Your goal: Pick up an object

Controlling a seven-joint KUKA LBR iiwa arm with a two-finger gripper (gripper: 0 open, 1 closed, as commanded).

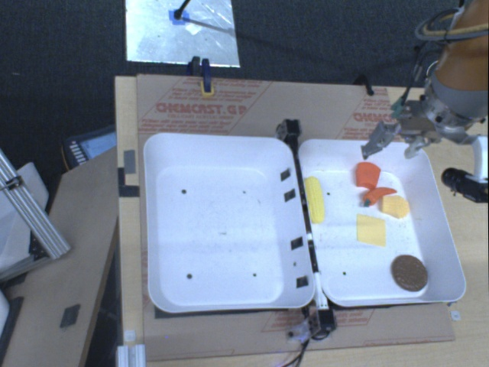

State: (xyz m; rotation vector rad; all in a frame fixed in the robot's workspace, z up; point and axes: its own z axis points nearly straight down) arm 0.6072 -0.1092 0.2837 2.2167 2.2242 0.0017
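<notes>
The right white bin [447, 270] holds several things. Near its left wall lies a yellow corn cob [314, 199]. An orange carrot-like piece [367, 176] sits toward the back, with a yellow-orange block [396, 206] to its right. A flat yellow square [371, 230] lies mid-bin, and a brown round disc [409, 272] sits near the front right. My gripper [397, 145] hangs over the bin's far edge, just behind and to the right of the orange piece. It is open, with nothing between its fingers [377, 143].
The left white bin [157, 205] stands beside the right one, with a black clipped seam [296, 197] between them. Both rest on a cardboard sheet [229, 105]. A shiny foil square [181, 20] lies behind the bench.
</notes>
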